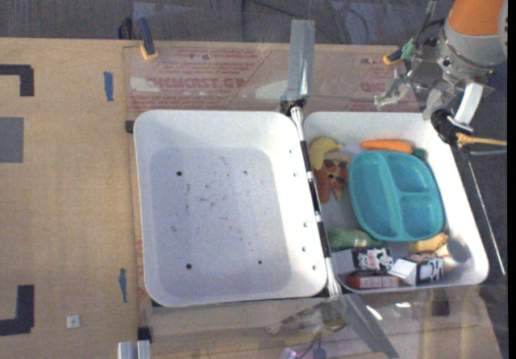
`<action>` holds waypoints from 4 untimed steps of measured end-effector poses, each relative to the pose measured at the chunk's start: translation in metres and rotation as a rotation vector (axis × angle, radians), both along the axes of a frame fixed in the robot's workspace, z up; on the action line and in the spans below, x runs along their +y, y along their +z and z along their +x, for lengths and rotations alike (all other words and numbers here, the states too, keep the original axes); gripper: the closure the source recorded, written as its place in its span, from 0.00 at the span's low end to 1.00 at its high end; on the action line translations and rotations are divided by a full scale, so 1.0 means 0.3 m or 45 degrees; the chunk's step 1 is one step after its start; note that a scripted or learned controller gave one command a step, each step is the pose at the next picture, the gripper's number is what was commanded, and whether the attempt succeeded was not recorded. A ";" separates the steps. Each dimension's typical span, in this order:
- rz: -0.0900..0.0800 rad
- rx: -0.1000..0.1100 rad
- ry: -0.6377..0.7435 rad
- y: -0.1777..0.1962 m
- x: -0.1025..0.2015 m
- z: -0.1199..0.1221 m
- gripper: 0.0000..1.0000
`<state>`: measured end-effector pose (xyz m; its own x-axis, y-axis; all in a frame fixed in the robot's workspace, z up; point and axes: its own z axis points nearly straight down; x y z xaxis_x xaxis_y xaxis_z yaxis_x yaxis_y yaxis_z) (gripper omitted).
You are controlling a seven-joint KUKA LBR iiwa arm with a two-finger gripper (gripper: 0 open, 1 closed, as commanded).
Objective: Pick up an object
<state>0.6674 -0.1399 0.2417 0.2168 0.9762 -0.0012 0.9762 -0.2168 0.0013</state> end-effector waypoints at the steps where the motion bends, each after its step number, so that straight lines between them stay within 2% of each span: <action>1: 0.001 -0.017 -0.197 -0.446 -0.163 0.016 0.00; 2: -0.009 -0.034 -0.194 -0.404 -0.168 0.025 1.00; 3: 0.000 -0.002 -0.086 -0.215 -0.053 0.001 1.00; 4: 0.000 -0.002 -0.086 -0.215 -0.053 0.000 0.00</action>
